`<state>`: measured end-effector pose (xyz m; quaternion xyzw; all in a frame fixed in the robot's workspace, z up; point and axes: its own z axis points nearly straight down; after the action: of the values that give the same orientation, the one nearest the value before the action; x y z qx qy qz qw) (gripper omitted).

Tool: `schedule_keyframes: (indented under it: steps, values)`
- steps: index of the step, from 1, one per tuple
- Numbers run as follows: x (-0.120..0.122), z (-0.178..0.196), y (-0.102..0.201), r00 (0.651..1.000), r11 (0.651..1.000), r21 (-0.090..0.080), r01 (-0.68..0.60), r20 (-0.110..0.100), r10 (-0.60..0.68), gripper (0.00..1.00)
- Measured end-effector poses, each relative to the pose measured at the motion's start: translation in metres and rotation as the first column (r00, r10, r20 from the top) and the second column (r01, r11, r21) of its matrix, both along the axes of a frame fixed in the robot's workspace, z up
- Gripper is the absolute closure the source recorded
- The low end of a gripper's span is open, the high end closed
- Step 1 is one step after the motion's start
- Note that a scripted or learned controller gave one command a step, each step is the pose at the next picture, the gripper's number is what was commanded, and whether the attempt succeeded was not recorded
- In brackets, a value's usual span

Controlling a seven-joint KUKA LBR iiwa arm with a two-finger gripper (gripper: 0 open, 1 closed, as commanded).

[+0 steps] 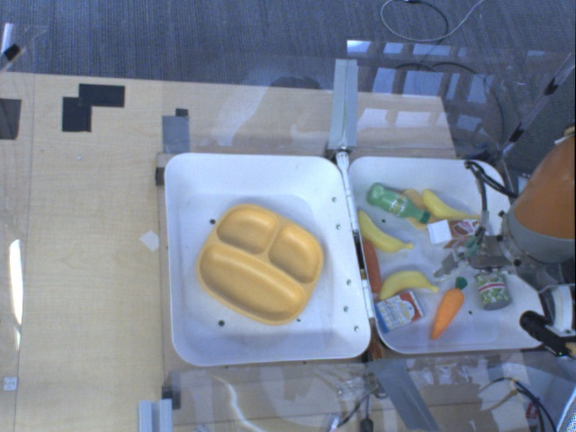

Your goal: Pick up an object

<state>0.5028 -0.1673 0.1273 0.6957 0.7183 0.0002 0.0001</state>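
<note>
We find the gripper (468, 257) low over the right bin (504, 336), near the carrot (447, 311) and small can (491, 290); its state we cannot tell. We advise descending squarely onto one isolated item, avoiding neighbours.

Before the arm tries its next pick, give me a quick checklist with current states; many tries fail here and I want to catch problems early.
1. Objects to pick are in the right bin: ok; carrot, green bottle and bananas lie there.
2. Gripper is over the right bin: ok.
3. Jaws open or shut: cannot tell.
4. Something held already: cannot tell; nothing is seen between them.
5. Targets well apart: not ok; items crowd near the gripper.
6. Left bin holds the yellow tray: ok.
</note>
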Motion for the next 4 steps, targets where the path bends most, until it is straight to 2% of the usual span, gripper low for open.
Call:
schedule_keyframes:
  steps: [1,2,4]
  values:
    - [-0.003,-0.033,0.036,1.000,1.000,-0.009,-0.012,0.028,0.012,0.00]
    - [0.000,-0.023,0.040,0.999,1.000,-0.002,-0.016,0.029,0.016,1.00]
    - [0.005,-0.004,0.040,0.999,1.000,-0.002,-0.022,0.035,0.022,1.00]
